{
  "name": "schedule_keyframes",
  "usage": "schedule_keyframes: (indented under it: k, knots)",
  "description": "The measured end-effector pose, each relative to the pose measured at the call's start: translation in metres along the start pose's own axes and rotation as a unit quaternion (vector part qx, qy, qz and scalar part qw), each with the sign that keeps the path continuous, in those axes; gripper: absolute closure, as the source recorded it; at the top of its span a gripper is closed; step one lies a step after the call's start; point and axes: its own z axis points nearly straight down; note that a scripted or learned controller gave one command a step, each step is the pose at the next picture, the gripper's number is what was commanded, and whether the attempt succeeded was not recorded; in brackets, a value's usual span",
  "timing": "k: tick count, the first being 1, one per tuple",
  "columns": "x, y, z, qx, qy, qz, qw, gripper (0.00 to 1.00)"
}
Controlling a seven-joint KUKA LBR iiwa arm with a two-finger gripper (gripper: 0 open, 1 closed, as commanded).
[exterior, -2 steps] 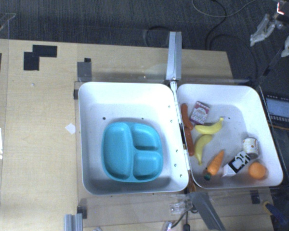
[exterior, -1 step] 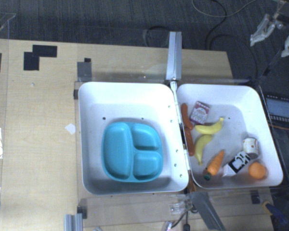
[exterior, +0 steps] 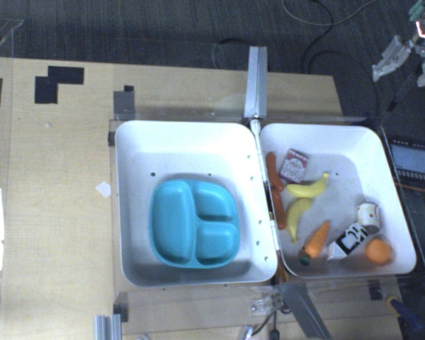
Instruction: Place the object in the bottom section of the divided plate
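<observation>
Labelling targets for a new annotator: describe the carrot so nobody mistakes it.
Start at the right white bin, the one full of toy food. Along its near edge, just below the two bananas, lies the carrot. It is a tapered orange cone with a dark green end, unlike the round orange further right.

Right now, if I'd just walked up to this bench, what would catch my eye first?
Probably the bright blue divided plate, lying alone in the left bin. Next, the colourful jumble in the right bin: two yellow bananas, a carrot, an orange ball in the near right corner, and long reddish sausages along its left wall.
</observation>
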Motion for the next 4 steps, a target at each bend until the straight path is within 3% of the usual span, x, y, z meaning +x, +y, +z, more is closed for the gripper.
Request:
schedule_keyframes:
  k: [1,2,4]
  knots:
    - [-0.009,0.021,-0.008,-0.001,0.0,-0.032,0.9995,0.0]
    - [0.011,0.019,-0.007,0.0,0.0,-0.066,0.9978,0.0]
    - [0.011,0.019,-0.007,0.0,0.0,-0.066,0.9978,0.0]
